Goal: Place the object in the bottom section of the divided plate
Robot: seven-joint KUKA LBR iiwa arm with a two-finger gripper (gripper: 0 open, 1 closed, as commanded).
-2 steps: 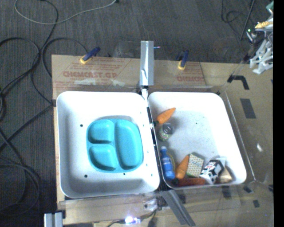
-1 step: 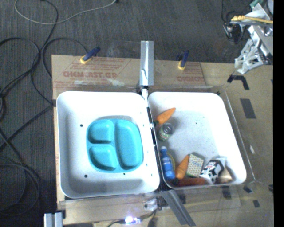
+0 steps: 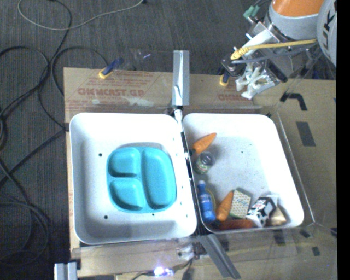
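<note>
Hovering arm (image 3: 298, 16) above right bin's (image 3: 284, 158) far rim, wrist tilted leftward.

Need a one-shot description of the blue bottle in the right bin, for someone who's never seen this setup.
Start at the right white bin, then follow its left wall, the one shared with the bin holding the blue divided plate, down toward the near corner. The blue bottle lies there along the wall. It is the only blue item in that bin; the carrot beside it is orange.

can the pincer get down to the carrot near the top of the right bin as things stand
Probably yes. The pincer hangs above the bench beyond the right bin, and the carrot lies apart with nothing on top. A small jar sits just below it.
</note>
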